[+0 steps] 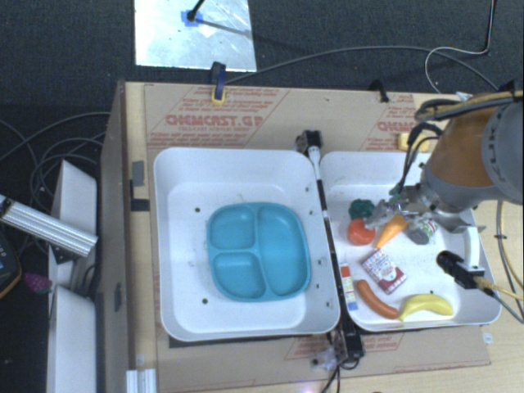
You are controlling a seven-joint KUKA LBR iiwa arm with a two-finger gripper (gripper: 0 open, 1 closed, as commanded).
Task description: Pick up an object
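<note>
My gripper (396, 216) hangs low over the upper middle of the right bin (475, 313). An orange carrot (390, 231) lies tilted right under it, its upper end against the gripper's tip. A red tomato (359, 232) and a dark green vegetable (359, 209) sit just to the carrot's left. On the carrot's right, a small grey object (422, 232) lies partly under the wrist. Nearer the front are a red and white carton (383, 270), a brown sausage (376, 299) and a yellow banana (426, 305).
The left bin (176, 219) holds a blue divided plate (258, 250). A ridge where the two bins meet (324, 219) runs just left of the tomato. Cables trail behind the bench.
</note>
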